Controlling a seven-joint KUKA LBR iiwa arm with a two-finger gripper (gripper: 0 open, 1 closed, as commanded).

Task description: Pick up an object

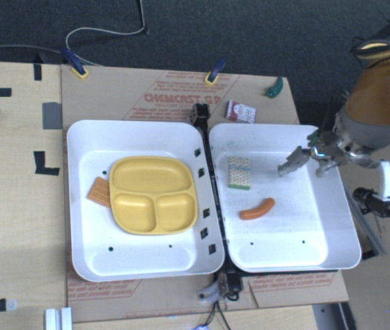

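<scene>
My gripper hangs over the upper right part of the right bin, open, with nothing between its fingers. One finger points left toward the bin's middle. An orange sausage lies on the bin floor, below and to the left of the gripper. A small pale block with a green patterned face lies left of the gripper, near the bin's left wall. In the left bin sits a yellow divided plate, with a brown cracker tucked at its left edge.
A black divider with clips runs between the two bins. A small red and white packet and a green piece lie on the cardboard behind the right bin. The arm's grey and orange body stands at the right.
</scene>
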